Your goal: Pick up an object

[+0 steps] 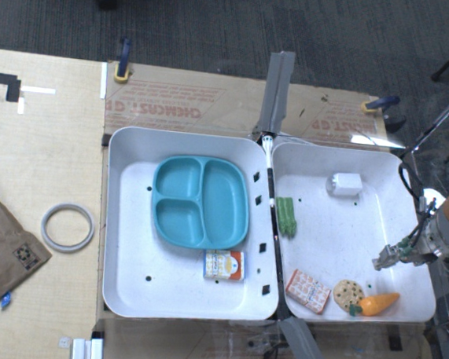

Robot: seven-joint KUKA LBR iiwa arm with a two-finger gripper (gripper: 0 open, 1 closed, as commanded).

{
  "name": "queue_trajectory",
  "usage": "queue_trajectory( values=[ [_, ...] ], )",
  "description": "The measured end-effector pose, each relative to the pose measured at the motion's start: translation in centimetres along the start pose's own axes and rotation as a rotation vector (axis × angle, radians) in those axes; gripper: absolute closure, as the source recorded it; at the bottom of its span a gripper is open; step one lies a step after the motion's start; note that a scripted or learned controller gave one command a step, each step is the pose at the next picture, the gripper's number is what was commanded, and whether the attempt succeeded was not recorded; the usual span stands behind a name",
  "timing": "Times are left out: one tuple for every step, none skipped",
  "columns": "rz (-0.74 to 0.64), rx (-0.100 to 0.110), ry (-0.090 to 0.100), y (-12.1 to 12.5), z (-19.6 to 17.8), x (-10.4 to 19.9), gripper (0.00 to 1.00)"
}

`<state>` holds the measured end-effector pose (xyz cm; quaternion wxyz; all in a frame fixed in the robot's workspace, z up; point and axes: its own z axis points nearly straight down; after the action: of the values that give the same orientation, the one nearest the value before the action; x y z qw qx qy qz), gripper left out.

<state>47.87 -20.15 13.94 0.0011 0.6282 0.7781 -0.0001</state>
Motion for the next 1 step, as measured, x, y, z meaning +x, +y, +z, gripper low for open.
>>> queue_trajectory(
  values=[
    [0.0, 0.0, 0.0, 0.0, 0.0, 0.0, 0.0]
  ],
)
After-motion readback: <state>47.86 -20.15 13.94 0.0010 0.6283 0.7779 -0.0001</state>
